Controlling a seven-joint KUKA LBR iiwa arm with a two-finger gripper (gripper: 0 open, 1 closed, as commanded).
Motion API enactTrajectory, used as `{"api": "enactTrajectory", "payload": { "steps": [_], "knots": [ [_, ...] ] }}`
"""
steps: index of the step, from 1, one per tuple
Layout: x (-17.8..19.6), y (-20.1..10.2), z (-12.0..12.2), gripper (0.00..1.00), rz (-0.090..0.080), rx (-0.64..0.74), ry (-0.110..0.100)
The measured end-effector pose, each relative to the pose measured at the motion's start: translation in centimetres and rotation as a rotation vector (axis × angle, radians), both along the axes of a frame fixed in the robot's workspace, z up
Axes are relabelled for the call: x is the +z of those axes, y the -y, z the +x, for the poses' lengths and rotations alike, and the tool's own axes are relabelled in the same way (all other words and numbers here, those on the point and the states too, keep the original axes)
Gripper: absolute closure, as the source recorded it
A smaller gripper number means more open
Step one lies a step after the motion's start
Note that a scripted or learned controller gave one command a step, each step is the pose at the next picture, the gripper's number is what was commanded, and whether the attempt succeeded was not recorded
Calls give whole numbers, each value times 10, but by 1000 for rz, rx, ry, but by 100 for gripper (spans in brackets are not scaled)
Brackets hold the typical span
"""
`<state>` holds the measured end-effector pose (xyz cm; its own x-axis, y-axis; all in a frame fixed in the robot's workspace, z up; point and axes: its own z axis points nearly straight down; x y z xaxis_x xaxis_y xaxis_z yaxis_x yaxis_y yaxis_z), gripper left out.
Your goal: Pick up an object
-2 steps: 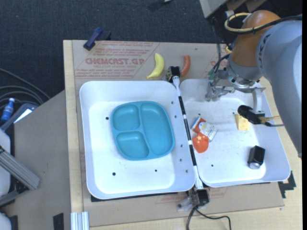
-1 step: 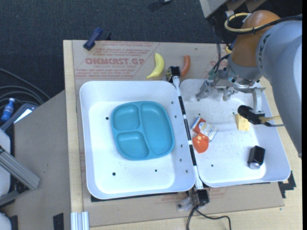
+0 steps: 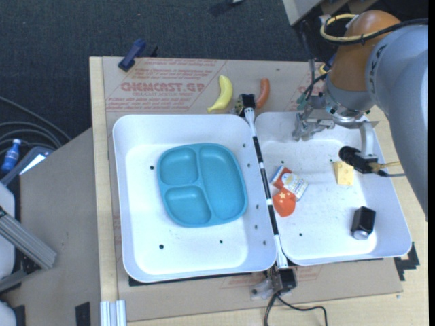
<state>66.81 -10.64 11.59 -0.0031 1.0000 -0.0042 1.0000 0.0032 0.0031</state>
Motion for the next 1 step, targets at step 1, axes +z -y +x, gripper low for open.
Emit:
{"api": "enactTrajectory", "payload": {
  "steps": [1],
  "knots": [
    [0,0,0,0,0,0,-1]
  ]
}}
